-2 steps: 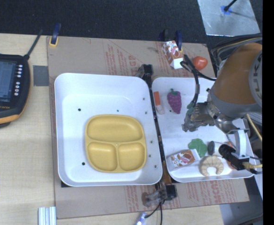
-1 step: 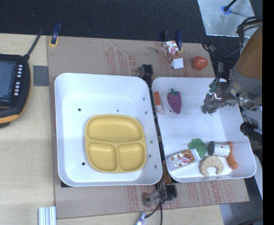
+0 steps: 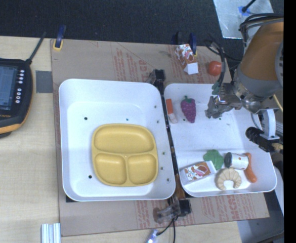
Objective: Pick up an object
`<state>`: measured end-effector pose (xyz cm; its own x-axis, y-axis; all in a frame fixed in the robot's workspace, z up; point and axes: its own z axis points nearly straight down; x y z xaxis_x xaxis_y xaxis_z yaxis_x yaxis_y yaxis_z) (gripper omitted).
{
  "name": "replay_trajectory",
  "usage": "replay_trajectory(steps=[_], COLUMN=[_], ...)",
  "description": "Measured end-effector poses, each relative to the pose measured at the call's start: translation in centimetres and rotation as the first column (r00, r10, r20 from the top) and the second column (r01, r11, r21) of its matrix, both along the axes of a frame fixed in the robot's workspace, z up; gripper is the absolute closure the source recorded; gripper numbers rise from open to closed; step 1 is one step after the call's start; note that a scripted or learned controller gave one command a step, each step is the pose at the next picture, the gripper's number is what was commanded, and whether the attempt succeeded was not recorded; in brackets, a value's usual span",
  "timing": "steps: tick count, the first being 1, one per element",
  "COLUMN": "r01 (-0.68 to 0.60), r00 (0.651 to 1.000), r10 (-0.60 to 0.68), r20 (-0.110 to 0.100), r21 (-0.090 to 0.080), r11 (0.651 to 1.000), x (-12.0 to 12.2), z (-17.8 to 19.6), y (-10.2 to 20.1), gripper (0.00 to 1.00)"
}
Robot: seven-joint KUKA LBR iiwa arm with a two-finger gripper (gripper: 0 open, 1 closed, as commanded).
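Observation:
My gripper [image 3: 215,109] hangs over the back part of the right bin [image 3: 223,135], just right of a purple bunch of grapes [image 3: 188,109]. A small orange and white stick [image 3: 171,111] lies against that bin's left wall. Along the bin's front lie a red and white packet [image 3: 197,171], a green leafy piece [image 3: 214,158], a croissant [image 3: 229,178], a black and white bottle [image 3: 237,160] and an orange carrot [image 3: 250,174]. Nothing shows in the gripper.
The left bin [image 3: 77,115] holds a yellow divided plate [image 3: 124,154]. Behind the bins, on the brown board, stand a small carton [image 3: 186,58] and a red ball [image 3: 215,67]. A control tablet [image 3: 3,95] rests at the far left.

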<state>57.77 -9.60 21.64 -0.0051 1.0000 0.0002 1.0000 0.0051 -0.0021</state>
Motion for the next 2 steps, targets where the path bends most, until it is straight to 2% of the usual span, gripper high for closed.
replay_trajectory(steps=[1, 2], r01=[0.000, 0.000], r00=[1.000, 1.000], r10=[0.000, 0.000], r20=[-0.001, -0.001], r21=[0.000, -0.001], r11=[1.000, 1.000], x=[5.22, 5.23], z=[-1.71, -1.69], y=[-0.67, -0.70], gripper=[1.00, 0.00])
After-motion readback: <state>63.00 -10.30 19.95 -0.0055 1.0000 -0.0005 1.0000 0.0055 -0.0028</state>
